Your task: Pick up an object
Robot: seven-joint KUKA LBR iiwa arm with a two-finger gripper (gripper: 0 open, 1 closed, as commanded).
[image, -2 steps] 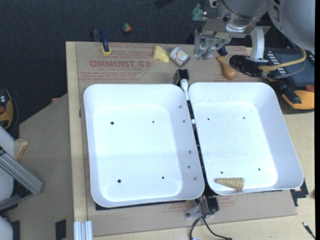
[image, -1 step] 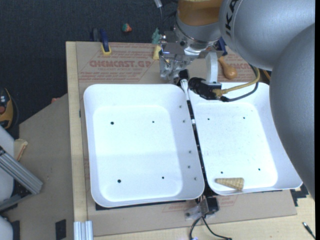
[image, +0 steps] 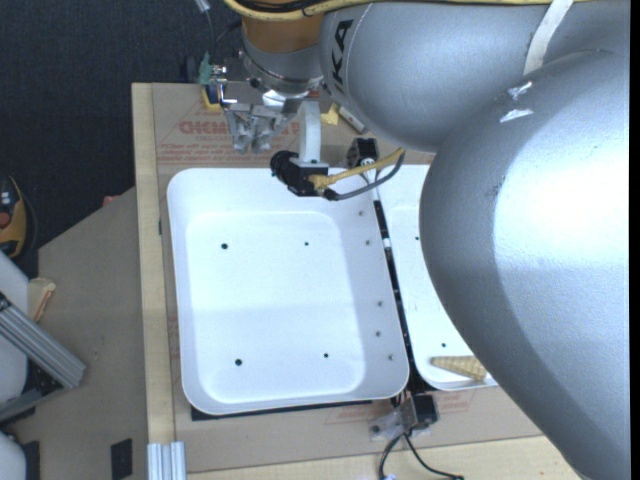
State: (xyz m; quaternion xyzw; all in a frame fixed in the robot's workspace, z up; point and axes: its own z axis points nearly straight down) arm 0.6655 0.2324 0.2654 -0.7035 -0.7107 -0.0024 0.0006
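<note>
The big grey arm (image: 520, 168) comes in from the right and fills most of that side. It bends across the top of the picture, and its orange band (image: 285, 8) sits at the top, just above the wrist. The wrist points down toward the far edge of the worktop (image: 160, 268).

The gripper (image: 258, 133) hangs below the orange band. It is over the brown board, just past the far rim of the left bin (image: 270, 288). Its thin metal fingers point down. I cannot tell if they are spread or pressed together, and I see nothing between them.

A white piece (image: 310, 133) sticks down beside the gripper. A black part (image: 292, 173) with a yellowish cable sits right at the far rim of the left bin, near the gap between the two bins.

The left bin is white with a few small dark dots on its floor.

The right bin (image: 420, 268) is mostly hidden under the arm. A small tan, cone-shaped thing (image: 462, 368) lies in its near corner, poking out from under the arm. It is well apart from the gripper.
</note>
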